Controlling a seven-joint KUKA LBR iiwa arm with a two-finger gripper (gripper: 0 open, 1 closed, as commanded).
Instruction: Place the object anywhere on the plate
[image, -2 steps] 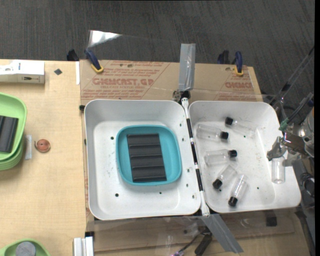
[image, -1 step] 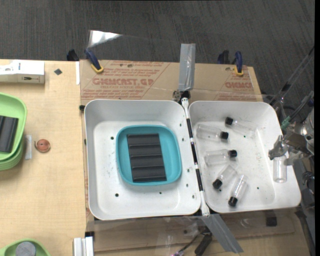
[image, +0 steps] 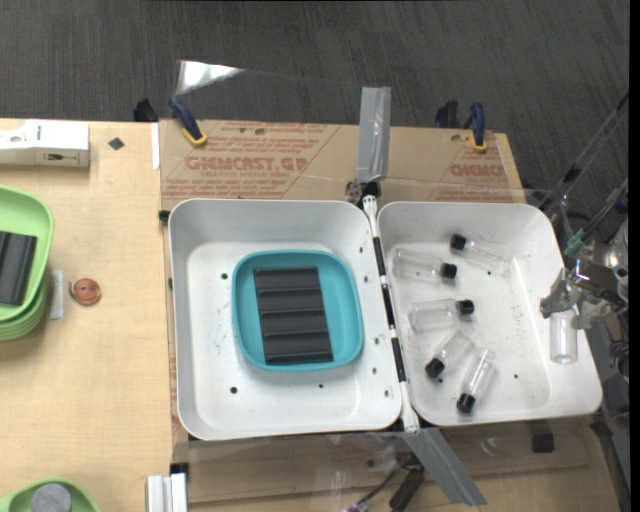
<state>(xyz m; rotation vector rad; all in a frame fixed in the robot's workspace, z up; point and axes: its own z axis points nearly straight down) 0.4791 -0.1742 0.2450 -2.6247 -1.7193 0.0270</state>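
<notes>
A teal square plate (image: 246, 300) lies in the left white bin (image: 195, 380), with a black ridged insert (image: 293, 315) filling its middle. Several clear vials with black caps lie loose in the right white bin (image: 530, 395), among them one (image: 445, 312) near the centre and one (image: 473, 380) near the front. My gripper (image: 570, 303) hangs over that bin's right rim, far from the plate. It is shut on a clear vial (image: 564, 340), which hangs upright below the fingers.
A ridge (image: 385, 300) divides the two bins. On the wooden bench to the left lie a stack of green plates (image: 20, 265), a small orange disc (image: 86, 291) and a white box (image: 45, 145). Clamped cardboard (image: 260, 160) runs behind the bins.
</notes>
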